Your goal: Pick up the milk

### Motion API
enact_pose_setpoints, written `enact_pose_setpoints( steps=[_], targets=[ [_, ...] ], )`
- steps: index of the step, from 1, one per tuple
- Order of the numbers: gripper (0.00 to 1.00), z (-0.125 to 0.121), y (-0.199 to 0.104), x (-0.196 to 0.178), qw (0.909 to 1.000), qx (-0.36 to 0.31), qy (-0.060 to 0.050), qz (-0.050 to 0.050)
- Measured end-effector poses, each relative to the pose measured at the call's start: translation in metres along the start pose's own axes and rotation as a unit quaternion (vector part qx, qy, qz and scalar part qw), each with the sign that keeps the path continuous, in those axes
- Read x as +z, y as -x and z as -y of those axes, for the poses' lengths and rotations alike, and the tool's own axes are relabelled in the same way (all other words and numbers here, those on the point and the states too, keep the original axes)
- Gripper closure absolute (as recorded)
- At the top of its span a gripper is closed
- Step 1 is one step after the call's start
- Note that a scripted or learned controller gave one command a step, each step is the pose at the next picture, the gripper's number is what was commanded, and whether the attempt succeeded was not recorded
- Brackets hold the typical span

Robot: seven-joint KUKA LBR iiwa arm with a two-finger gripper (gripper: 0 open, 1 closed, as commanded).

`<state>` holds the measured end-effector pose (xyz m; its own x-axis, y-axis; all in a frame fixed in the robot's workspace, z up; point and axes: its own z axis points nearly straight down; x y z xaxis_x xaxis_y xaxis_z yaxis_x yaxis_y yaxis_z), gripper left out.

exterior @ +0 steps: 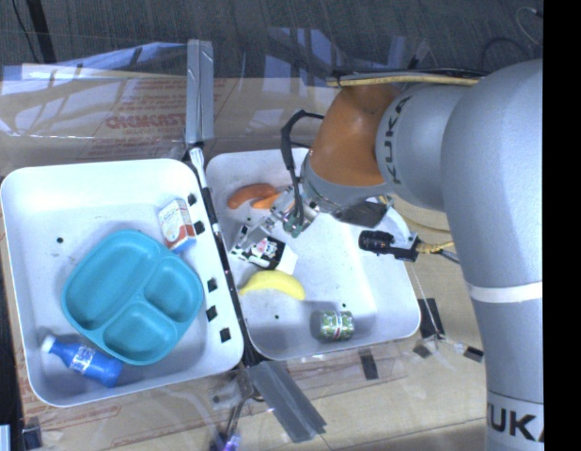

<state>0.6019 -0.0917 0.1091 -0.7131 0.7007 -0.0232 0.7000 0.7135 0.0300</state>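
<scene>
The grey arm (pixel 478 177) reaches in from the right over the right bin (pixel 389 303), its orange band (pixel 352 144) above the wrist; the gripper (pixel 292 216) hangs low near that bin's upper left, just above a small black-and-white item (pixel 259 249), and whether it is open or closed cannot be told, nor whether it touches anything; two white bins sit side by side; the left bin (pixel 46 205) holds one blue compartment tray (pixel 133 294), one blue bottle (pixel 84 360) at its lower corner, and the milk (pixel 175 222), a small carton leaning against the right wall, well apart from the gripper; the right bin holds one yellow banana (pixel 274 285), one orange item (pixel 253 195), and one green can (pixel 335 324).
</scene>
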Motion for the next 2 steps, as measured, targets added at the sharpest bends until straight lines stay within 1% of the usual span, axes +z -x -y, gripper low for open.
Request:
enact_pose_setpoints(
  steps=[1, 2],
  targets=[
    [1.00, -0.0025, 0.0012, -0.0130, 1.0000, -0.003, 0.000, -0.001],
    [0.00, -0.0021, 0.0012, -0.0125, 1.0000, -0.002, 0.000, -0.002]
  ],
)
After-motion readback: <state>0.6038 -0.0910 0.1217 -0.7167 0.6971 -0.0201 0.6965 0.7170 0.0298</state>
